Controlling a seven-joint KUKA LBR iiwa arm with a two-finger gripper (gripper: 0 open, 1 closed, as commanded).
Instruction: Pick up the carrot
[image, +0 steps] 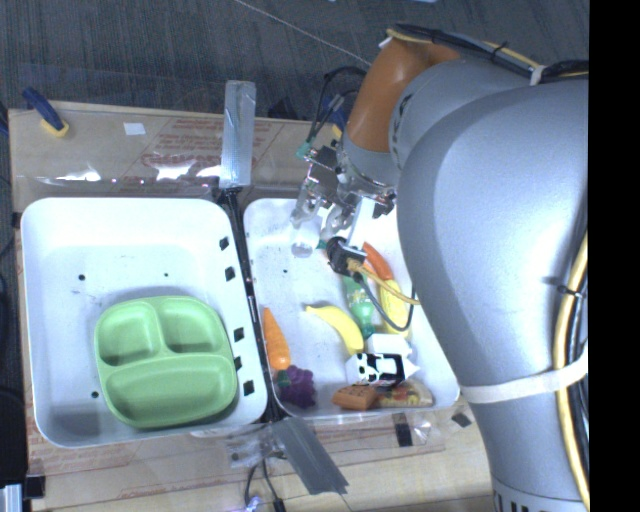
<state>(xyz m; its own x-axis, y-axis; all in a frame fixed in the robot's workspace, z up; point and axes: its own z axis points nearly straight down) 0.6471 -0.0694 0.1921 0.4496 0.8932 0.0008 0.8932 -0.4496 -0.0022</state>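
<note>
Grey arm, gripper (318, 215) over the top end of the right bin (275, 272). Open or closed: can't tell from this angle. Just below it are an orange piece (378, 262) and a green item (360, 305). Banana (338, 325) mid-bin. Carrot (275, 340) lies along that bin's left wall, well apart from the gripper, lower end just beside purple grapes (296, 382). Black-and-white patched toy (380, 368) near the bottom-right corner. Left bin (50, 250) holds a green divided plate (165, 360).
</note>
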